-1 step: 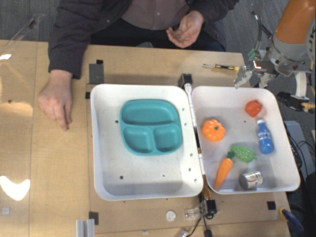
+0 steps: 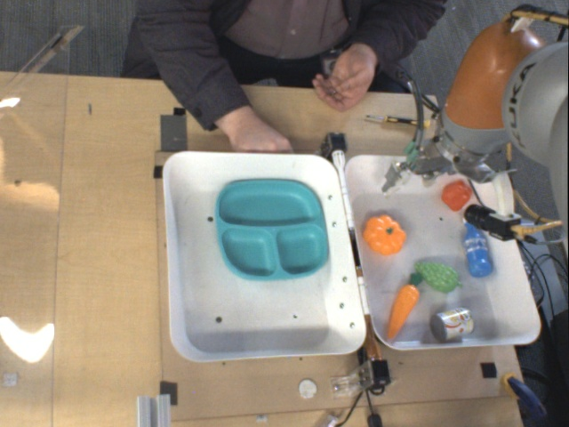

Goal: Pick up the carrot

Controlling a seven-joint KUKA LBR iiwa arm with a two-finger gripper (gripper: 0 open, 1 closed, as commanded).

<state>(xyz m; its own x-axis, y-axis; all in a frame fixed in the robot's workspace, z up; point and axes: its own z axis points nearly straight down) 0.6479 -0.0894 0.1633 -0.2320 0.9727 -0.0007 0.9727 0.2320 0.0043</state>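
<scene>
the carrot (image 2: pixel 402 308) lies in the right bin (image 2: pixel 524 314), near the front wall, with its green top pointing back and to the right. using the carrot as the marker: a green bumpy toy (image 2: pixel 438 276) sits just behind it and looks like it touches the carrot's leafy end. a small orange pumpkin (image 2: pixel 384 235) sits further behind it. a shiny can (image 2: pixel 452 324) lies just to its right. a blue bottle (image 2: pixel 477 253) and a red round thing (image 2: pixel 456 194) are far behind and to its right.

the gripper (image 2: pixel 418 163) hangs far behind the carrot, over the back of the same bin. its two fingers are spread apart with nothing between them.

the left bin (image 2: pixel 191 238) with a teal tray (image 2: pixel 270 227) sits to the carrot's left.

things could go wrong from here. the green toy and the can are so close that the fingers might bump them or grab the wrong one. the carrot lies slanted, so fingers that close along it may slip off. it is also near the front wall, which could block one finger.
</scene>
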